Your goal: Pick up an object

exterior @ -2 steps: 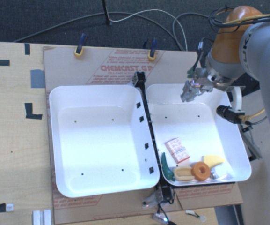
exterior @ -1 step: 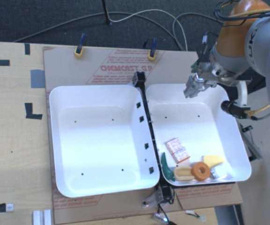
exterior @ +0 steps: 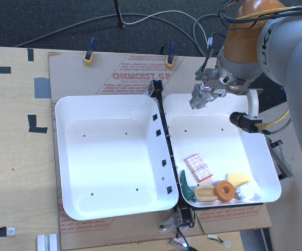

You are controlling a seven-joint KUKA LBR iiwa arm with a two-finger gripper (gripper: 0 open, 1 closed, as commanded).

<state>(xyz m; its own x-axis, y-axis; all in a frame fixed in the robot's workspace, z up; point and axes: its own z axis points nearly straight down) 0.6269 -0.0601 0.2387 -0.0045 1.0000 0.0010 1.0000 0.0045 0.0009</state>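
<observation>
Gripper [exterior: 199,100] observed at the far rim of the right bin [exterior: 255,140], hanging over its back-left corner, just beside the black divider [exterior: 161,135] that joins the two bins. Fingers point downward; whether they stand wide or narrow cannot be told from this angle, and nothing is seen between them. The objects lie well apart from the fingers, gathered in the near corner of the same bin: a small red-and-white patterned packet [exterior: 198,167] closest to the fingers, then — further toward the near rim — an orange ring [exterior: 224,191], a tan block [exterior: 205,193] touching it on the divider side, a yellow wedge [exterior: 238,180] just beyond the ring, and a green strip [exterior: 185,186] lying along the divider wall. A pale, partly clear item [exterior: 247,194] sits at the near rim; its nature cannot be determined. The left bin [exterior: 109,156] lies across the divider from the fingers. Both bins rest on a cardboard sheet [exterior: 135,77] on the bench [exterior: 14,140].
</observation>
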